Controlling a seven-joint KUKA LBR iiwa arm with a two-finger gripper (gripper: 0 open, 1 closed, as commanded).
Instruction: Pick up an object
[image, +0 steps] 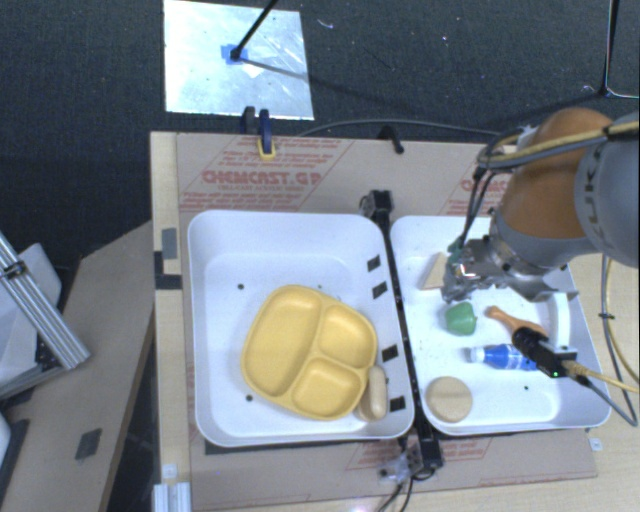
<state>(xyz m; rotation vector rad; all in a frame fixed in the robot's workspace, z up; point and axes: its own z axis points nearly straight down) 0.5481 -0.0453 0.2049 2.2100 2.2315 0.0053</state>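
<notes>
My gripper (458, 278) hangs over the back left part of the right bin (505, 418). Just in front of it lies a small green object (460, 319), and nothing is visible between the gripper and that object. A beige wedge (433, 270) rests beside the gripper on its left. A blue tube (497, 355) lies to the right of the green object. A brown-handled tool (513, 321) lies behind the tube. A round tan disc (449, 398) sits near the bin's front left corner.
The left bin (230, 260) holds a yellow divided plate (308, 350) with a tan bread-like piece (374, 392) at its front right. A black divider (395, 310) runs between the bins. The arm's orange band (550, 180) looms over the right bin's back.
</notes>
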